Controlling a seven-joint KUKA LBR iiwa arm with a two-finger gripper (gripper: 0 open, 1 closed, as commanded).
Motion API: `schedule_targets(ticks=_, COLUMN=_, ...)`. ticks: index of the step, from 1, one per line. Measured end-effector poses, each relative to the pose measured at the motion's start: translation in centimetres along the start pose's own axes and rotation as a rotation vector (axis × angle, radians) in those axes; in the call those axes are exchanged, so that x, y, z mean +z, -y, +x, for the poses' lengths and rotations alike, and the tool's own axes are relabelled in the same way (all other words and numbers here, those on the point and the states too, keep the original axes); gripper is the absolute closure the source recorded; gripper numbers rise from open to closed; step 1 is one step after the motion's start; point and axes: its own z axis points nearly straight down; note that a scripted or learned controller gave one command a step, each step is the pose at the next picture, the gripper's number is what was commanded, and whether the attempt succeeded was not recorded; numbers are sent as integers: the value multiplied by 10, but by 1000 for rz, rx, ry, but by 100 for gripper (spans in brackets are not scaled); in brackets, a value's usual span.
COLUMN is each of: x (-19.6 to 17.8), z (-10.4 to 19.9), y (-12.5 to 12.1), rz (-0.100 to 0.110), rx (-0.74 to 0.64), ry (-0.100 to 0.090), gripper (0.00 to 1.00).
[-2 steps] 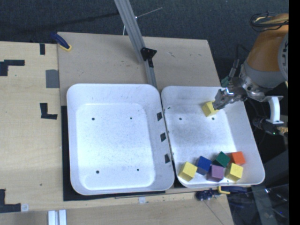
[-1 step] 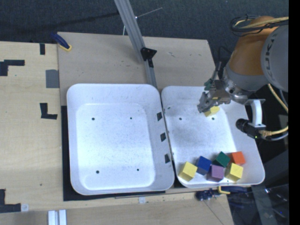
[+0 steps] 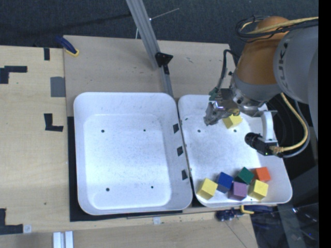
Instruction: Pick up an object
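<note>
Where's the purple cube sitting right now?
The purple cube is in the right bin, near its front edge, between the blue cube and a yellow cube.

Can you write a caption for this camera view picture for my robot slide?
Robot gripper over the right bin, beside a yellow block; six colored blocks wait in its near corner.

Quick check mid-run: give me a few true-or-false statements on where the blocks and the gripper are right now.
1. The gripper is over the right bin. True.
2. A yellow block lies by the gripper, apart from the others. True.
3. The blue block sits in the left bin. False: it is in the right bin's near corner cluster.
4. The cluster holds a purple block. True.
5. The orange block lies on the bench outside the bins. False: it is in the right bin.
</note>
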Motion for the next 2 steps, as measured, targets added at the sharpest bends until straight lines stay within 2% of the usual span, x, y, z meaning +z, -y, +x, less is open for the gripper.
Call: schedule_targets(ticks=2, x=15, z=105, y=39, rz=3, rx=1, ry=1, gripper=100)
